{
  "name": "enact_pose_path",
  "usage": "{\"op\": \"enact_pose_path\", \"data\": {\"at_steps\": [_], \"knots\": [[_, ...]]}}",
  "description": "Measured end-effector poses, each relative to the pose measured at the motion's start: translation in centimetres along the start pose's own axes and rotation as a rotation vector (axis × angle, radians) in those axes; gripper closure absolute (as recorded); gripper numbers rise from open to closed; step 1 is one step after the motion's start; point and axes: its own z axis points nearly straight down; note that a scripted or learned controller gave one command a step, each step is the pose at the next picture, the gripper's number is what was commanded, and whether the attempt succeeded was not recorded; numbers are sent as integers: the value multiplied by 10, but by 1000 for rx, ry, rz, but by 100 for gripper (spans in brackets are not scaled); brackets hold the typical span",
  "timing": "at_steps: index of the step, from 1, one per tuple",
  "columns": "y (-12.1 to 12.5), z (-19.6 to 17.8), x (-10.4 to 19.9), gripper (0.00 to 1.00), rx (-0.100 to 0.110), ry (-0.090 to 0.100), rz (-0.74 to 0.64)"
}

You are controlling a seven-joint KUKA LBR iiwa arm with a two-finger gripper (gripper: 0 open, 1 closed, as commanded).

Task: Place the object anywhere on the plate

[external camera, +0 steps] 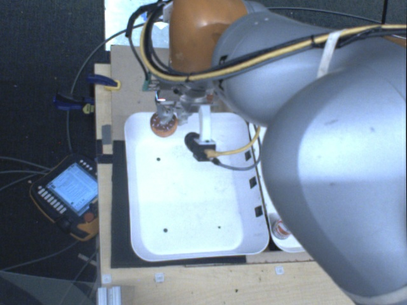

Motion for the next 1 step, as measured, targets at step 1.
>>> {"op": "enact_pose_path", "data": {"at_steps": [1], "knots": [[1,0,-4,0,1,-2,5]]}}
